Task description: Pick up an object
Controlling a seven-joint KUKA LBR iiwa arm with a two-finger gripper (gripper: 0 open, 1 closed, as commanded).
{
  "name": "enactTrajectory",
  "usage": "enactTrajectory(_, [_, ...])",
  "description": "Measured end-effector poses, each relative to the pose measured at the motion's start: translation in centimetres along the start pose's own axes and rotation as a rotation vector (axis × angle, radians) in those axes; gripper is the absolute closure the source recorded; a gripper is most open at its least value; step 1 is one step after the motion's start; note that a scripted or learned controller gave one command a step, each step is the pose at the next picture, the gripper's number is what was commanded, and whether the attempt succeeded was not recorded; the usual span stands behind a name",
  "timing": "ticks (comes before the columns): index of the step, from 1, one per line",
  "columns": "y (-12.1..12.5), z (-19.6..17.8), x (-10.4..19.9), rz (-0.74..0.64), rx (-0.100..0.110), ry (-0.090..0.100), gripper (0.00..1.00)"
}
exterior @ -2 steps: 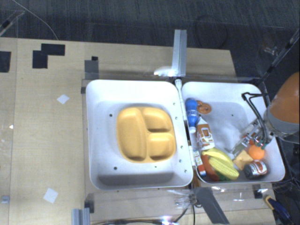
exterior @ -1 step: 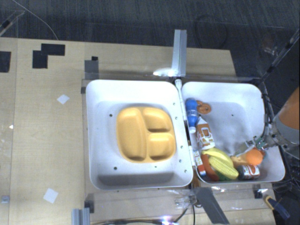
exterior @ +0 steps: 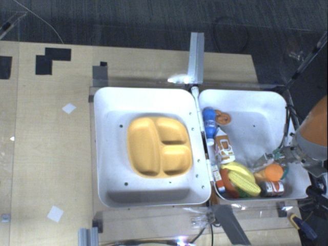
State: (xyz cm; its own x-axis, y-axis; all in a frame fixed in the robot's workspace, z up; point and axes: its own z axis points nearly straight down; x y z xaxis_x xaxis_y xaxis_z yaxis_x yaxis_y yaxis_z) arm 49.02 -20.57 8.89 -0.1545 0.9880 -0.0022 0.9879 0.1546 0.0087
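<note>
Gripper (exterior: 270,160) low in right bin (exterior: 256,111), just beside orange ball (exterior: 274,172). Finger state cannot be told; possibly touching it.

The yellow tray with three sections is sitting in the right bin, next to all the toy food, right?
Not quite. The camera view shows the yellow tray in the left bin. The toy food, such as the corn and the orange, lies in the right bin.

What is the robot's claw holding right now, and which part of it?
It cannot be told. The gripper sits low in the right bin, right above a small orange ball, but the picture is too small to show anything between its fingers.
</note>
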Motion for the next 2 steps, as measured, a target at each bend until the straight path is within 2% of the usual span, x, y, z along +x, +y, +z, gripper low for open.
enactTrajectory(1, [0.41,-1.21,-0.11,-0.007,-0.011,-0.008,1.00])
enactTrajectory(2, [0.38,-1.16,-0.08,-0.007,-0.010,-0.007,0.00])
